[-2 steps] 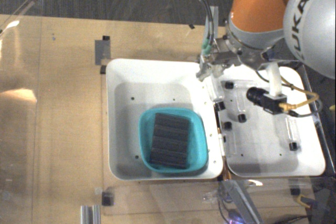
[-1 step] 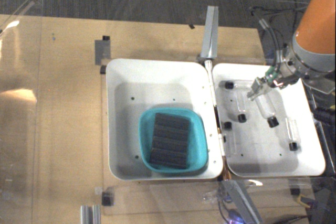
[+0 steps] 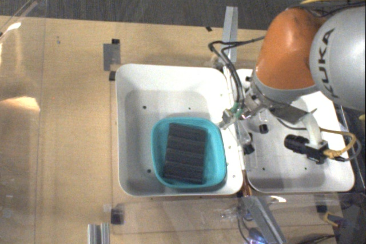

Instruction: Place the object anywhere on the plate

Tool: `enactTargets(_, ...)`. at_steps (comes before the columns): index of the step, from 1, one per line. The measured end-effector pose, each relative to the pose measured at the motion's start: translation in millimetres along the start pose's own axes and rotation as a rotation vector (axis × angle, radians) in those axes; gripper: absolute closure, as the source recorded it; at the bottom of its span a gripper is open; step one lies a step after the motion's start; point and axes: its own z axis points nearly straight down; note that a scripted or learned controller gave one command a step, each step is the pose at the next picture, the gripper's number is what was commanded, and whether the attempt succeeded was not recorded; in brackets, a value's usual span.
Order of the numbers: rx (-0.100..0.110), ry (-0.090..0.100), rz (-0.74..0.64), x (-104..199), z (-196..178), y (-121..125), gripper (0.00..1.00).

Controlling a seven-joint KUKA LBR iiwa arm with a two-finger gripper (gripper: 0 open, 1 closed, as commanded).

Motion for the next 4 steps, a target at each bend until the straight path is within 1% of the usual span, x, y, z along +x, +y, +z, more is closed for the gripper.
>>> enactTargets(1,0.0,0.0,0.001,0,0,0,0.0)
enactTargets(2,-0.001,-0.002,-0.135,-86,49,53,0.0)
enactTargets(3,-0.009,-0.005,-0.137,-86,37,56,1.0)
enactTargets(4,-0.005,-0.004,-0.376,-94,31,109,1.0)
